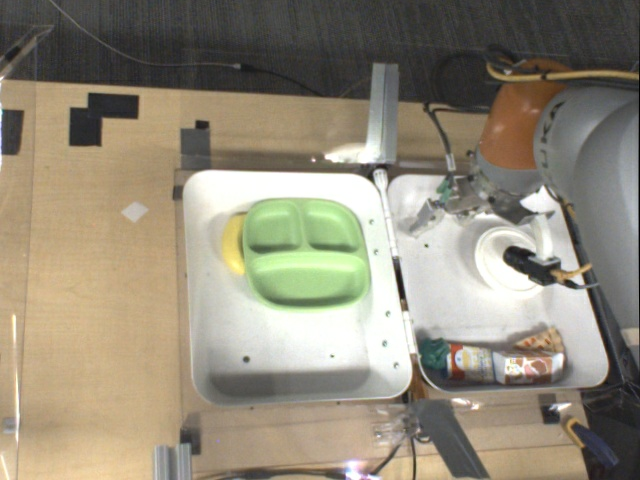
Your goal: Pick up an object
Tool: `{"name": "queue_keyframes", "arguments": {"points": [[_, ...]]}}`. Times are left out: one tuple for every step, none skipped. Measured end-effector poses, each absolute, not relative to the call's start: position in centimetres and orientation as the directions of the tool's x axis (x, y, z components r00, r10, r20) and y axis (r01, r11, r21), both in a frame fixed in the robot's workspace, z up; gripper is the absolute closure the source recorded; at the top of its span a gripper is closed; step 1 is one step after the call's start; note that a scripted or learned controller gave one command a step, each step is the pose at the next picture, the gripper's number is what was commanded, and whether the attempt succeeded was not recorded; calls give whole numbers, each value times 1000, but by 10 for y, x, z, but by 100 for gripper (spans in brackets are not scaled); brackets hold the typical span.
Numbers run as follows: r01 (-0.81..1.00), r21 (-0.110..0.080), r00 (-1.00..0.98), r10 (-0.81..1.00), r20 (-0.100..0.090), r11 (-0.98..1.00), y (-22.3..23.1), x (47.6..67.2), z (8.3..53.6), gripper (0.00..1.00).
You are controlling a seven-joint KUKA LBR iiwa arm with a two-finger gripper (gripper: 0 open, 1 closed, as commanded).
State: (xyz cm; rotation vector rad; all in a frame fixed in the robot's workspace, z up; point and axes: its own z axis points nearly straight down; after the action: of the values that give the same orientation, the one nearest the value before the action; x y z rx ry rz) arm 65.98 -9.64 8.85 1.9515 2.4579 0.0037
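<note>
My gripper (pixel 432 211) hangs over the far left part of the right bin (pixel 440 298), close to its back wall, with nothing seen between its fingers. A bottle (pixel 495 364) with a dark green cap and a red and white label lies on its side along that bin's front wall, well apart from the gripper. In the left bin (pixel 215 348) a green divided plate (pixel 304 251) lies face up. A yellow thing (pixel 232 244) sticks out from under the plate's left edge, mostly hidden.
A metal post (pixel 384 113) stands behind the ridge between the two bins. The grey arm with its orange band (pixel 512 130) covers the right bin's back right corner. Bare white floor shows in the front half of the left bin.
</note>
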Motion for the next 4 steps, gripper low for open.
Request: {"name": "queue_keyframes", "arguments": {"points": [[991,5,-134,991,-2,134,-188,643,85,0],[983,8,-184,983,-2,184,-155,579,87,0],[996,3,-90,996,-1,90,-202,585,93,0],[957,9,-290,957,-3,290,-141,584,87,0]]}}
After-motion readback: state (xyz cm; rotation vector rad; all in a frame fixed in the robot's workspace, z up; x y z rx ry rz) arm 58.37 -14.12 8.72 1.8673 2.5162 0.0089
